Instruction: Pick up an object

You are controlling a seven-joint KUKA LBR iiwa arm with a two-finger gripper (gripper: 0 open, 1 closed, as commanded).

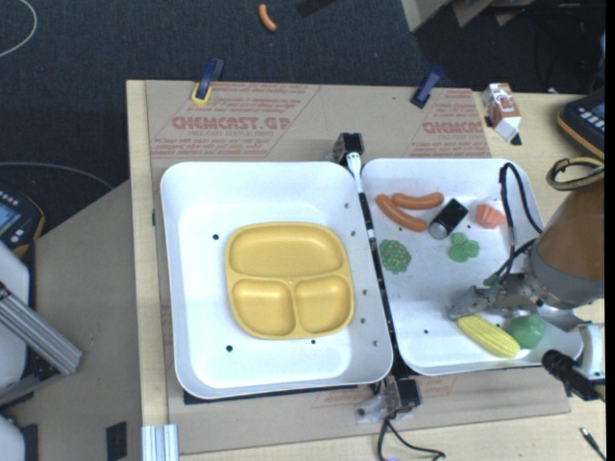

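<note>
Camera view: corn cob (489, 335) lay diagonal near right bin's (423, 353) front edge, tip toward front-right corner. Gripper (478, 303) just behind it; grip state unclear. Cardboard-topped bench (288, 113), dark carpet.

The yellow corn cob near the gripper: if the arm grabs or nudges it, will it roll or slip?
The corn cob looks rounded and tapered, so a nudge would probably roll it in a curve. Its glossy, plastic-looking surface may slip between fingers. It lies beside a green piece, which could block or shift with it.
</note>
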